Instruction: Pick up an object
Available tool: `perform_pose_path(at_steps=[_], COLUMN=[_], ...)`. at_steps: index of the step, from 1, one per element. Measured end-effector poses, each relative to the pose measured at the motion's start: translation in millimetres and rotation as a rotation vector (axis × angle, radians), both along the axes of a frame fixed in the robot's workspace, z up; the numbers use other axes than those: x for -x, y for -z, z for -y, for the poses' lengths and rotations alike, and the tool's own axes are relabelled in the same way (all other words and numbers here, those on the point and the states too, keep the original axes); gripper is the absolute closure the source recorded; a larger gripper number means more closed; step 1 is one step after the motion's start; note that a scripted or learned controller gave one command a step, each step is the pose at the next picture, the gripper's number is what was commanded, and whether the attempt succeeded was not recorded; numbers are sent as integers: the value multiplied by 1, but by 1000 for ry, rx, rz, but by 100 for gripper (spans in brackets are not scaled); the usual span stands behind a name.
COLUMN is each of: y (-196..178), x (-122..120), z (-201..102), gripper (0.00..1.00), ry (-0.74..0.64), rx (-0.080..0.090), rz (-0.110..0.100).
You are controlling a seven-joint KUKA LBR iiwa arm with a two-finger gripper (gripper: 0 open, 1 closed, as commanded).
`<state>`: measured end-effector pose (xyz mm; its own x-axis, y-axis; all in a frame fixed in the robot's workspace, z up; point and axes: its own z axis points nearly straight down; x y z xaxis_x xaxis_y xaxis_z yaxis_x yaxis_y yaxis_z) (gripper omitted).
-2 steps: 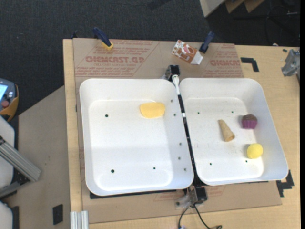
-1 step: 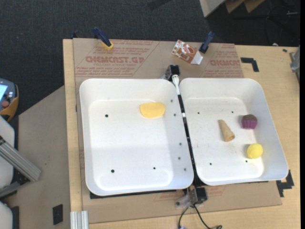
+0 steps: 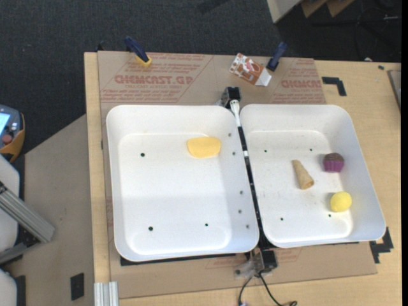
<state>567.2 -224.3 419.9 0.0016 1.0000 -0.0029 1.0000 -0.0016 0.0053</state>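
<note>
Nothing has been picked up yet, so the task is judged to be at its very start. Whether the jaws are open or closed cannot be told.

Four things can be picked. A flat yellow blob (image 3: 204,147) is seen in the left bin (image 3: 116,171), up toward 12 o'clock of that bin, all alone. In the right bin (image 3: 364,171) a tan cone (image 3: 303,174) is laid on its side near the middle. A purple ball (image 3: 333,162) is found at 3 o'clock from the cone, near it but not touching. A yellow ball (image 3: 340,201) is found at 6 o'clock from the purple ball, a little apart.

For the next move, one thing must be chosen. The blob is judged the easiest, since lots of free room is left around it. The jaws would have to be opened, brought right over it, and then lowered. The balls may be rolled away if they are bumped, so care would be needed there.

The bins are white and smooth, with small dark dots on the floor of each. They are set side by side on a brown bench (image 3: 191,78) with red letters. Two blue clamps (image 3: 137,50) are fixed at its 12 o'clock edge, and a small packet (image 3: 250,69) is laid between them. Dark carpet (image 3: 95,11) is seen behind the bench
</note>
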Motion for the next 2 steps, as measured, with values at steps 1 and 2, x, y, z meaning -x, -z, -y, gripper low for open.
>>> perform_pose_path(at_steps=[1,2], y=[-28,-95], x=[16,64], z=[0,0], gripper=[100,100], ry=[-1,1], rx=[1,3], rz=[1,6])
